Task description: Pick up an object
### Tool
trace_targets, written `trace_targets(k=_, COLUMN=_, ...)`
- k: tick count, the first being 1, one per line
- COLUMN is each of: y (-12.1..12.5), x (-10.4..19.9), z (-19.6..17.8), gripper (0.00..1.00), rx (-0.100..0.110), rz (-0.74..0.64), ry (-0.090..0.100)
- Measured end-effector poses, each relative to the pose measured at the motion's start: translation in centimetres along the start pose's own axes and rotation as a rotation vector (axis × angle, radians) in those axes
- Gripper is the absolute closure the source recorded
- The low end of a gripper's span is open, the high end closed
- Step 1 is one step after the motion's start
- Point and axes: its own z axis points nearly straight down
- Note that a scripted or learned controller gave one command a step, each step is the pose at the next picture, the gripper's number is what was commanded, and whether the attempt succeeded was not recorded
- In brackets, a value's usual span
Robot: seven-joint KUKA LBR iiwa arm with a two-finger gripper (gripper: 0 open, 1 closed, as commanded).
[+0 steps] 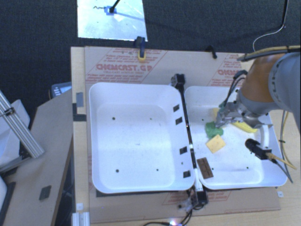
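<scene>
The hand (220, 122) is down in the right bin (235, 173), at the green object (214, 129) near that bin's left wall; I cannot tell its state. A yellow wedge (216, 144) lies just beside the green object, toward the surface's front edge.

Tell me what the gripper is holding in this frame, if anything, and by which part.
It cannot be told. The gripper is down at the green object in the right bin, but nothing is visibly between its fingers.

Cool, even overhead light — white bins (141, 140) slightly washed out, soft shadows, mild blur.
</scene>
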Motion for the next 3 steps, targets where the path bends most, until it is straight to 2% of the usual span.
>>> trace_targets(k=1, y=-8.3, x=3.6, z=1.4, gripper=1.0, rx=0.016, rz=0.002, ry=0.004)
trace_targets(k=2, y=-6.5, x=1.4, z=-12.3, gripper=1.0, rx=-0.007, rz=-0.001, ry=-0.003)
trace_targets(k=3, y=-4.8, x=5.6, z=-30.2, gripper=1.0, rx=-0.011, rz=-0.007, ry=0.0)
